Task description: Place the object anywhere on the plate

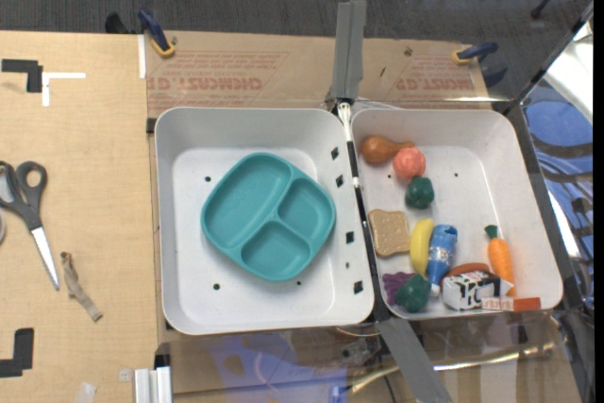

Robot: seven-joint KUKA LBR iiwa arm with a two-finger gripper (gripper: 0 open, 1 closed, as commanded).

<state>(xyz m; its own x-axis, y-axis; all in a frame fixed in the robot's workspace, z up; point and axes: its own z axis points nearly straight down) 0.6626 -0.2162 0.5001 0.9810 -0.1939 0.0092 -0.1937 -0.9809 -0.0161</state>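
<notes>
Plate: one teal plate (247, 198) with three compartments is laid flat in the middle of the left bin (172, 203), its large well toward 10 o'clock; nothing is seen on it, so it is judged to be set out as the open target
Task's thing: which object is meant is not named; the candidates are gathered in the right bin (528, 203), well apart from the plate, and none has yet been placed
Pincer: whether it is wide, narrow or holding anything cannot be told from this view
Bins: two, butted side by side, presumably so that a short carry toward 9 o'clock is enough
Toy items, counted: ten in the right bin
Toward 12 o'clock: a brown pear-like piece (379, 148), touching a pink ball (410, 163), with a dark green lump (420, 193) just below
Centre: a toast slice (389, 231), a banana (421, 243) and a blue bottle (441, 252) are packed together
Toward 4 o'clock: a carrot (499, 258) is lying apart, judged the easiest to pick
Toward 6 o'clock: purple grapes (396, 283), a second green piece (412, 295) and a white carton (472, 290) are crowded at the wall
Clamps: two blue clamps (156, 31) are seen along the cardboard at 12 o'clock, likely holding it down
Scissors: one pair of scissors (28, 203) is left on the bench at 9 o'clock
</notes>
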